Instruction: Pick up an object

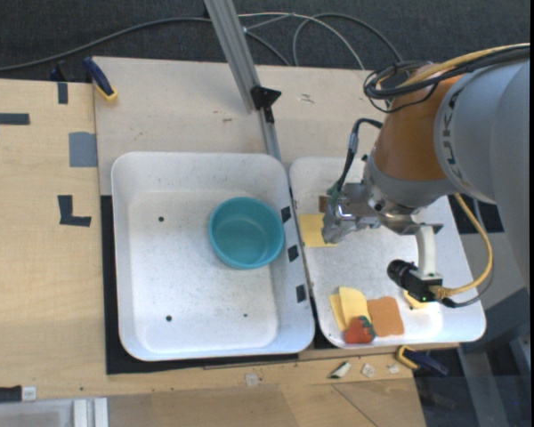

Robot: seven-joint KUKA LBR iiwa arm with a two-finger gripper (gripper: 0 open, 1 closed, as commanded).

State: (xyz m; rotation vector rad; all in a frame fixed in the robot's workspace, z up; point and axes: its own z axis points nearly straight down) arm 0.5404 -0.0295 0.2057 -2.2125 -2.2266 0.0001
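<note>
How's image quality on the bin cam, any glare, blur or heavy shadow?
Camera view: lighting is even and soft, with mild glare on the white rims of the left bin and the right bin. The teal bowl is sharp. The claw is slightly soft and casts little shadow over the yellow piece.

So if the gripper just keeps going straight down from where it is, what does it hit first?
Most likely the yellow flat piece in the right bin: the gripper sits right over its edge. Depth is hard to judge, so it could land on the bin floor instead.

A smooth teal plastic bowl (pixel 246 231) sits left of the metal claw (pixel 335 229), inside speckled white plastic bins (pixel 142 238) atop a matt wooden desk (pixel 36 167).
</note>
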